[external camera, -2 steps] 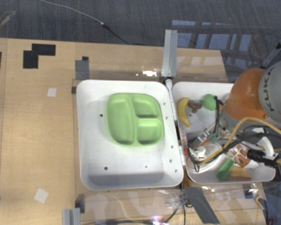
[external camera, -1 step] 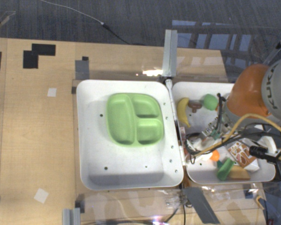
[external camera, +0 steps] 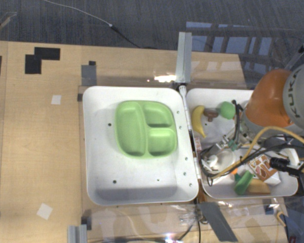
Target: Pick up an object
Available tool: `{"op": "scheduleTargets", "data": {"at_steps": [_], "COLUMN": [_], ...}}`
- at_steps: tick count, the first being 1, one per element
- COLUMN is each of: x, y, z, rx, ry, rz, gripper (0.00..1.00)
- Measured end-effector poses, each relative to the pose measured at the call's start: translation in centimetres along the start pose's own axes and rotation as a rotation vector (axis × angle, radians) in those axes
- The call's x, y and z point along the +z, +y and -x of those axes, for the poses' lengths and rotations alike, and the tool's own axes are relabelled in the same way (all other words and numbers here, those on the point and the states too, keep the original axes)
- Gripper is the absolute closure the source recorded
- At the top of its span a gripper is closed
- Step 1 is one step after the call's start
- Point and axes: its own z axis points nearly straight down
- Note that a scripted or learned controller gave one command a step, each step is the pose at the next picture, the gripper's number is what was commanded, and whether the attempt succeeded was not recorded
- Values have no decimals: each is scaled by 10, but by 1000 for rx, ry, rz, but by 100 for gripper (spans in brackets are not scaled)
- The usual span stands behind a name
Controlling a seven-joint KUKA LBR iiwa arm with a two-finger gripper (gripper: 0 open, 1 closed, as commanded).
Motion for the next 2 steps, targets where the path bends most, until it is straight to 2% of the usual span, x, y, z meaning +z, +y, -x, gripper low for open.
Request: {"op": "scheduleTargets", "data": {"at_steps": [1,2], "x": [13,14], "y": [-4,6], "z": [-4,1], "rx": [32,-210], "ry": [10,17], "rz": [-8,-7], "gripper": [0,0]}}
